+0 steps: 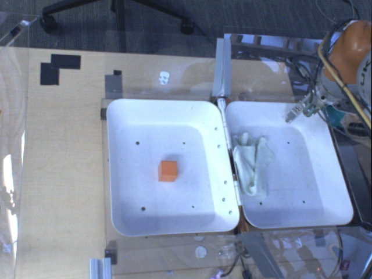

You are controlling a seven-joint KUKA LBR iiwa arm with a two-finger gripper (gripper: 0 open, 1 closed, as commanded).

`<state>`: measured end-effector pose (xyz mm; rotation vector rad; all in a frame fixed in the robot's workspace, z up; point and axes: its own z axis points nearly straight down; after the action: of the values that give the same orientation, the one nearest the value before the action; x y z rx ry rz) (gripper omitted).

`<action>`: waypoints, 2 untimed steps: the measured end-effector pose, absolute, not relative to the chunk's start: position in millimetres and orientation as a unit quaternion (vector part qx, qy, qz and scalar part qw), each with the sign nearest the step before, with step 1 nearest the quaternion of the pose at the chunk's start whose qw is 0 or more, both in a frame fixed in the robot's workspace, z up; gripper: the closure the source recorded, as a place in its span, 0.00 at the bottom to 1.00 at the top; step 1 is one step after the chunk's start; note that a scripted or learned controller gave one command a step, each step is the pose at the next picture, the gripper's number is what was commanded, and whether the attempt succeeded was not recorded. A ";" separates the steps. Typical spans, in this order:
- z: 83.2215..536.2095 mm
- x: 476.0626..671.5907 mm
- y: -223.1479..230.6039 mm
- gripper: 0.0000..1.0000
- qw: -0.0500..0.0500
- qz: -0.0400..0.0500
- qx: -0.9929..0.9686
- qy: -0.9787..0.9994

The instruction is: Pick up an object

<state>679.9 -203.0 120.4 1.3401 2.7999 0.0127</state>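
Hovering over the right bin's (343, 173) far right corner, the gripper (299, 111) carries nothing visible; its opening cannot be judged. An orange cube (167, 171) sits mid left bin (125, 132); a pale cloth (252, 165) lies in the right.

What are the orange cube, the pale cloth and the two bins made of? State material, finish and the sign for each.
Orange cube: probably foam or painted wood; matte, sharp-edged, no glare.
Pale cloth: soft fabric, crumpled into folds against the right bin's left wall.
Left bin and right bin: likely moulded plastic; smooth white, rounded corners, faint sheen.
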 end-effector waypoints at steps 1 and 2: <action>125.6 662.6 -188.9 1.00 0.003 0.001 0.517 0.856; 138.3 665.1 -187.7 1.00 0.007 0.002 0.515 0.857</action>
<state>665.1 -187.7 138.3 1.6118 2.6801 0.0070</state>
